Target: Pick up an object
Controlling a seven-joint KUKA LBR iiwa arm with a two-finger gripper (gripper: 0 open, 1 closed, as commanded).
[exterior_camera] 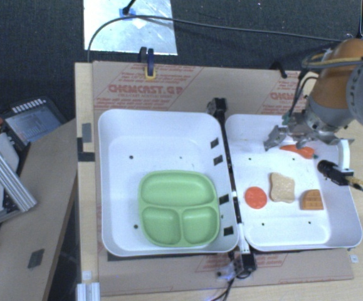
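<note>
Two white bins sit side by side: the left bin (115,143) has one green divided plate (178,207). The right bin (350,231) has four food pieces: one red disc (256,197), one beige chunk (282,187), one brown waffle-like piece (312,200) and one orange piece (300,150).

Green tray (178,207) in left bin (115,130), tool (292,137) over orange piece (299,150) in right bin (341,224)

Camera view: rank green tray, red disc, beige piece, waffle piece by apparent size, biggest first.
1. Green tray, largest by far.
2. Beige piece.
3. Red disc and waffle piece: look about alike, so I won't rank them against each other. The beige piece's lead over both is slight.
</note>
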